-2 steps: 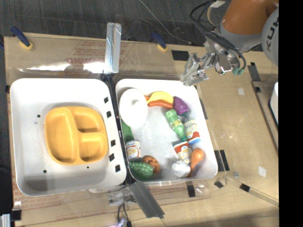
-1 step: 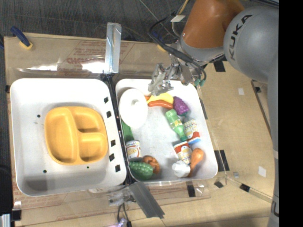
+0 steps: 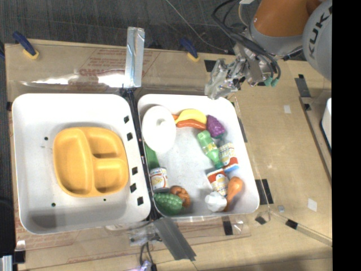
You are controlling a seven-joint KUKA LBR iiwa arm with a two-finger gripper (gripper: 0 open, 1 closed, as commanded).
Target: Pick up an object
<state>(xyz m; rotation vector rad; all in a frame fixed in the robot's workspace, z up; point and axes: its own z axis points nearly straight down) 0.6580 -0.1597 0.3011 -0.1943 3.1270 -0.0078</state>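
Approach step: the metal two-finger hand (image 3: 217, 83), fingers apart and holding nothing, hovers above the right shallow white bin (image 3: 246, 161); next it must descend onto one toy.

Two shallow white bins sit on the bench: the left bin (image 3: 22, 151), far to the left of the gripper (image 3: 221, 83) and lower in the view, holds one yellow divided tray (image 3: 90, 161), while the right bin (image 3: 248, 168), just below the gripper, holds everything else. In it I count one white plate (image 3: 158, 128), one banana (image 3: 192, 116), one purple piece (image 3: 215, 126), one green bottle (image 3: 207, 147), two small labelled cans (image 3: 158, 179) and one carrot (image 3: 234, 188). Farthest from the gripper, at the bin's lower edge, lie one green corn-like piece (image 3: 168, 203) and one white lump (image 3: 214, 202).
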